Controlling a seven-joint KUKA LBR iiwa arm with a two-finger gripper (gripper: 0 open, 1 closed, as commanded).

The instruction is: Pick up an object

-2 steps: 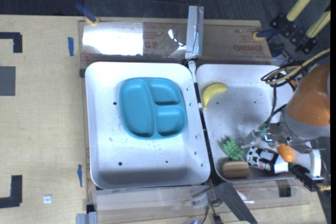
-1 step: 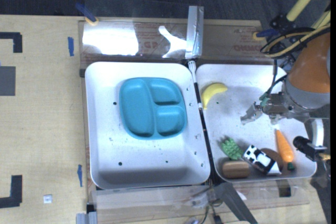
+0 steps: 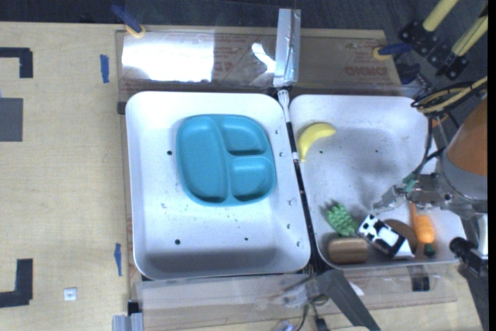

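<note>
The right bin [image 3: 364, 128] holds a yellow banana [image 3: 313, 137] against its left wall. Along its front edge lie a green leafy toy [image 3: 338, 216], a brown wooden block [image 3: 347, 249], a black-and-white cow toy [image 3: 381, 235] and an orange carrot [image 3: 423, 229]. My gripper [image 3: 403, 194] reaches in from the right and hangs just above and behind the cow toy and the carrot, close to both. Nothing shows as lifted off the bin floor.
The left bin [image 3: 147, 198] carries a blue divided plate [image 3: 226, 159]. A clear plastic wall [image 3: 287, 46] stands behind the bins. Yellow poles and cables [image 3: 446, 4] crowd the top right. The arm's orange band [image 3: 473, 147] overhangs the right bin's right wall.
</note>
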